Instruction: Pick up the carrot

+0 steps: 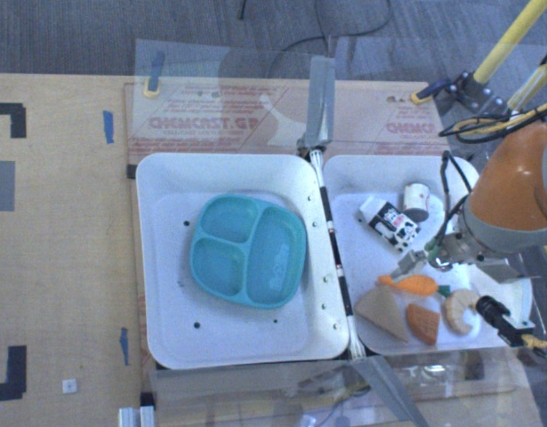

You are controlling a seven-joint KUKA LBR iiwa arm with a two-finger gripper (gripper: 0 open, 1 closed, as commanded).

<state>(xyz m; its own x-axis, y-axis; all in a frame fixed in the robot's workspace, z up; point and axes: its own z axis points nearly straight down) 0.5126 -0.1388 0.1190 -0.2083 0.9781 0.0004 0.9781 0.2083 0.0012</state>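
Observation:
The carrot (414,284) is orange with a green tip and lies on its side in the right bin (344,205), near the middle. My gripper (426,261) hangs just above the carrot's upper edge, below the orange-banded wrist (513,185). It stands open; one grey finger (410,264) splays down to the left, close to the carrot's thin end. Nothing sits between the fingers.
Around the carrot lie a beige wedge (382,314), an orange wedge (423,323) and a pale curved pastry (460,310). A black-and-white box (389,221) and a small white cup (416,197) sit farther back. The left bin (157,238) holds a teal divided plate (248,250).

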